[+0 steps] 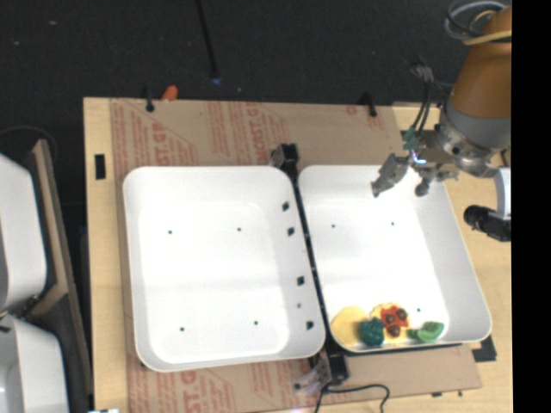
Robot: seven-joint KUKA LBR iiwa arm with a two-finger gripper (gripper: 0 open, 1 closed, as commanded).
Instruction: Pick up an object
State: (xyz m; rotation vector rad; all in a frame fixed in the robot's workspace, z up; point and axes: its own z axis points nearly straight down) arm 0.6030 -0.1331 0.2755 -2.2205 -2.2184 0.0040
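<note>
A small heap of objects lies in the near corner of the right bin (448,231): a pale yellow disc (346,323), a dark teal lump (371,334), a red piece (394,316) and a green piece (428,330). My gripper (403,179) hangs over the far right corner of that bin, well away from the heap. Its two dark fingers are spread apart with nothing between them.
The left bin (138,231) lies beside the right one, with a row of black clips (297,231) along the seam between them. Both rest on a cardboard sheet (215,132) on the wooden bench. White equipment (21,231) stands at the left edge.
</note>
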